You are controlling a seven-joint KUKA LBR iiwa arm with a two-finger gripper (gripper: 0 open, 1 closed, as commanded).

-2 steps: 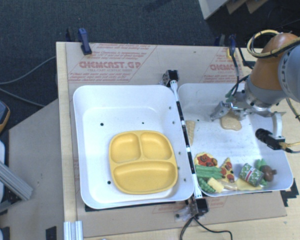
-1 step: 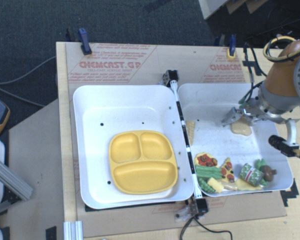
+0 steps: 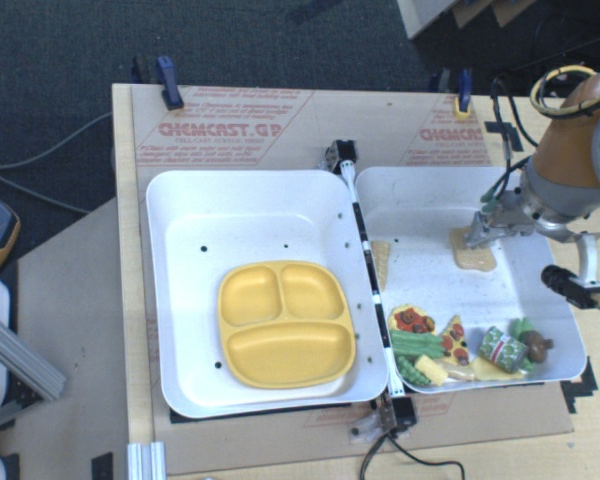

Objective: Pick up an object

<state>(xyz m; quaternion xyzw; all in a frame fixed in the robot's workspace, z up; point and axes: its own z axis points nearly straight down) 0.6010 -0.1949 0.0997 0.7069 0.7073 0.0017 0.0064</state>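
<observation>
The gripper (image 3: 483, 236) sits low over a tan flat piece (image 3: 474, 259) in the right bin (image 3: 420, 193), grip perhaps unreadable

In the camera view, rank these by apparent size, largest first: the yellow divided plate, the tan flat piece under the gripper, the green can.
1. Yellow divided plate, by far the largest.
2. Tan flat piece, partly hidden under the gripper.
3. Green can; close to the tan piece, so that order is unsure.

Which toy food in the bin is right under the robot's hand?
The flat tan piece, alone in the middle of the right bin. The gripper sits right over it, while the other toy foods are piled along the bin's near edge.
</observation>
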